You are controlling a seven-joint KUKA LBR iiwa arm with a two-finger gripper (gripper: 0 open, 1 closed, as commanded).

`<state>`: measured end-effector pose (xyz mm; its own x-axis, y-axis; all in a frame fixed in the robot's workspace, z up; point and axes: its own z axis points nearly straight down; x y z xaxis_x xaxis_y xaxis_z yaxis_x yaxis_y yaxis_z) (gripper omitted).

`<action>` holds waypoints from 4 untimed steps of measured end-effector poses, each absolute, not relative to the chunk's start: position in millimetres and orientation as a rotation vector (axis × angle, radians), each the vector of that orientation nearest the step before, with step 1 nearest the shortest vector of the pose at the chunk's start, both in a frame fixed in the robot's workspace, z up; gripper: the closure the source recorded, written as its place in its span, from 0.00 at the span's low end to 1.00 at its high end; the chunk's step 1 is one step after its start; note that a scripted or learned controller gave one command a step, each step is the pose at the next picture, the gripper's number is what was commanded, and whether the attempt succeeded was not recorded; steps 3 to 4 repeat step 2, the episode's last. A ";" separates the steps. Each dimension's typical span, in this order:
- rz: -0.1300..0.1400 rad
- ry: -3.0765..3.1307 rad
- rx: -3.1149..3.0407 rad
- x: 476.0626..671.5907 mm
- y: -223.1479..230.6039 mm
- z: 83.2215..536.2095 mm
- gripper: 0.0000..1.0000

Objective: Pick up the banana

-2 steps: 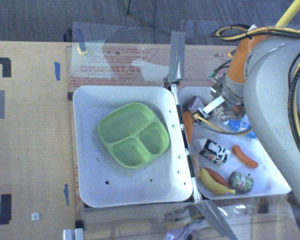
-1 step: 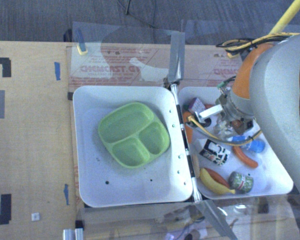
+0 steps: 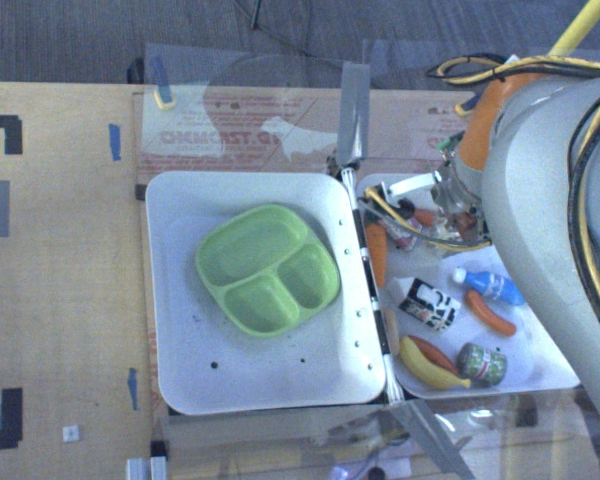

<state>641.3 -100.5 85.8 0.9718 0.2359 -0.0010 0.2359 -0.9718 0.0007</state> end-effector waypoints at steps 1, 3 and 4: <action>-0.006 0.447 3.111 652.3 -35.8 182.7 1.00; -0.007 0.309 3.128 639.5 25.6 182.3 1.00; -0.007 0.309 3.128 639.5 25.6 182.3 1.00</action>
